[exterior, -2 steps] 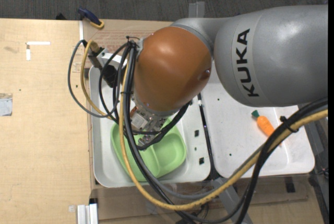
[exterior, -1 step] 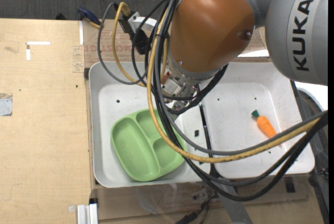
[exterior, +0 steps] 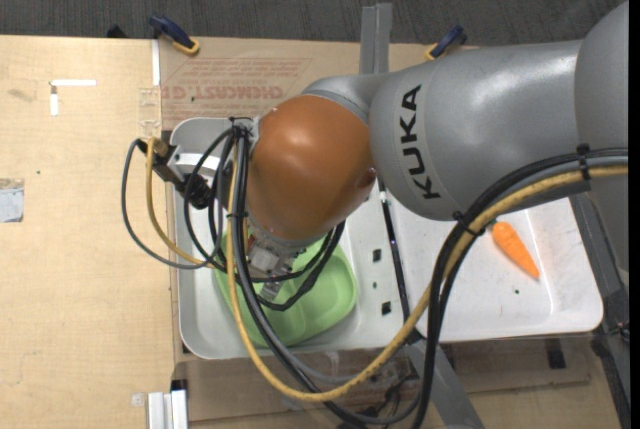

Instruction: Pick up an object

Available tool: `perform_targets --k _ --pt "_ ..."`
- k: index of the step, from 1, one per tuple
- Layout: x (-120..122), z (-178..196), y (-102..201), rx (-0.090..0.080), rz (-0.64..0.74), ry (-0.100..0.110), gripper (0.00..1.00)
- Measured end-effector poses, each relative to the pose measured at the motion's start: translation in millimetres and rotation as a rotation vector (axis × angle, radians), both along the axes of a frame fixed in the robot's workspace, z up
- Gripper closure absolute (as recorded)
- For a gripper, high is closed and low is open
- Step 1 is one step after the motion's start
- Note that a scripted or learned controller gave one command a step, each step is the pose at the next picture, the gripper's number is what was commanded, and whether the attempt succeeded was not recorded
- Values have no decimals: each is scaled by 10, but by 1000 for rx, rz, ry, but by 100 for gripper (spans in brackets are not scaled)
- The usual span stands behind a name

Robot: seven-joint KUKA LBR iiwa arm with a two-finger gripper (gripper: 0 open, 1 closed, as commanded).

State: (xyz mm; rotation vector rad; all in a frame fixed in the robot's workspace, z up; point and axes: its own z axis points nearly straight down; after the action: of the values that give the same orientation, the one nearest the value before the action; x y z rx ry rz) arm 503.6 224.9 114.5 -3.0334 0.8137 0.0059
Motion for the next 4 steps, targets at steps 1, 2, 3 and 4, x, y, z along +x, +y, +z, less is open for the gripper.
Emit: perform_targets --k 1,2,3,4 --pt "-22 1279 -291 2 111 -2 100" --pt "693 -224 -1030 1 35 -3 100" --pt "397 -205 -540 4 -811 -9 100" --pt "-27 -78 -1016 30 -927 -45 100"
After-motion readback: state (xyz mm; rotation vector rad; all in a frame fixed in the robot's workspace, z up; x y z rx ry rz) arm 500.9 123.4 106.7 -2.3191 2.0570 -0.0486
